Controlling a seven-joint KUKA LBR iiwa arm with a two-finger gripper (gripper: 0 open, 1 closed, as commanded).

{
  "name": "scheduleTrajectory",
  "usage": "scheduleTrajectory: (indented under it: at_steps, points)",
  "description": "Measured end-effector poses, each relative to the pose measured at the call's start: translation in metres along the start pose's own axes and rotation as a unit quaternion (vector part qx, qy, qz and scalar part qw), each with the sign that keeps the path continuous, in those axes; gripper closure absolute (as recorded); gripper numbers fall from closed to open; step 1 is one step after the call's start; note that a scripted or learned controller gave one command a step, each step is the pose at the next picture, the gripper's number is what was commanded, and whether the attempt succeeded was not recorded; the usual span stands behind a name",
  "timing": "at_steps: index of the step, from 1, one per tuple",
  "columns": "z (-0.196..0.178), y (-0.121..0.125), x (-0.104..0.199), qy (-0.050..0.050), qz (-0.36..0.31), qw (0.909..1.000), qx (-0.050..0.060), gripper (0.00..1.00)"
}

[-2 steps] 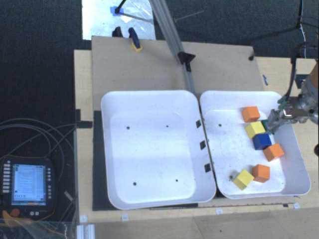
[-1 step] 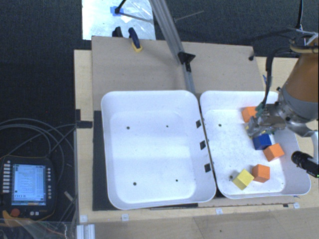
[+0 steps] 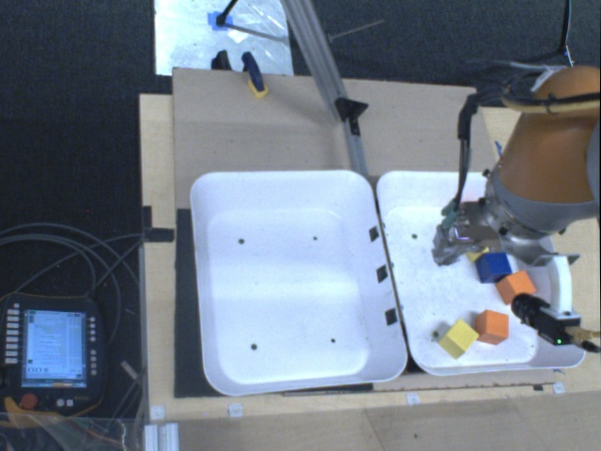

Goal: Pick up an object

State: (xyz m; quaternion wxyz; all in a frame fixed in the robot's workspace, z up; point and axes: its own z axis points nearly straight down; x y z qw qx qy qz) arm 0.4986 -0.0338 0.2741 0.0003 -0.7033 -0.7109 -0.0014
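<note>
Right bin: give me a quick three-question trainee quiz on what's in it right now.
1. True or false: the yellow block lies in the right bin.
2. Which block sits nearest the end effector? A) yellow block B) blue block C) the lower orange block
3. Fill in: counting both orange ones, the right bin holds ___ blocks in view.

Key
1. True; it lies near the bin's front edge.
2. B; the blue block is just right of the end effector.
3. Four: one blue, one yellow, two orange, the upper orange block beside the blue one.
</note>
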Motion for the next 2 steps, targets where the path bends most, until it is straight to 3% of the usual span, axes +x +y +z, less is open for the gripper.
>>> scheduleTrajectory:
  at_steps: [2]
  points:
    - [0.024, 0.002, 0.093, 0.0, 0.001, 1.0, 0.002, 1.0]
